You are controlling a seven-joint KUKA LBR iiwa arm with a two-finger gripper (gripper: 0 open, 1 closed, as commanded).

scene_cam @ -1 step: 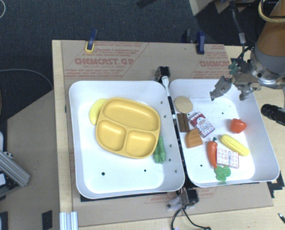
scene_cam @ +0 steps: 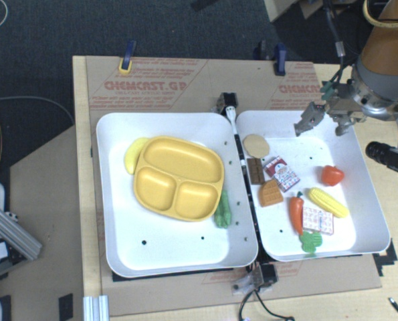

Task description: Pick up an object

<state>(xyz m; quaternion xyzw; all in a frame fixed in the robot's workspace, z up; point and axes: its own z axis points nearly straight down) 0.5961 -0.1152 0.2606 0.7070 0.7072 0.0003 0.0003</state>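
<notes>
The arm hangs over the far right corner of the right bin (scene_cam: pixel 376 209), and to my eye this is the approach step: nothing is lifted yet, and the end effector (scene_cam: pixel 324 120) sits above the bin's far edge, apart from every item. Its two fingers (scene_cam: pixel 307 122) stand spread fairly wide with nothing between them, touching nothing that I can make out.

The candidates all lie in that right bin. Nearest its far left corner is a round tan disc (scene_cam: pixel 256 144), with a brown bar (scene_cam: pixel 255 170) just beside it along the left wall. Towards the middle sit a small red-and-white packet (scene_cam: pixel 281 173) and a tan waffle-like piece (scene_cam: pixel 271 194). Further to the right lie a red tomato (scene_cam: pixel 332 174) and a yellow corn cob (scene_cam: pixel 328 202); near the front edge are a carrot (scene_cam: pixel 297 213), a pale patterned card (scene_cam: pixel 318 220) and a green piece (scene_cam: pixel 310 241).

The left bin (scene_cam: pixel 118 179) holds a yellow divided tray (scene_cam: pixel 178 178), with a yellow banana-like piece (scene_cam: pixel 132 155) at its far left side and a green vegetable (scene_cam: pixel 223 211) by its right (neither seems to be the target from here).

The next move, I judge, calls for choosing one item, probably the disc or the packet, which lie closest, then coming across over it, descending with the fingers astride it, and closing.
</notes>
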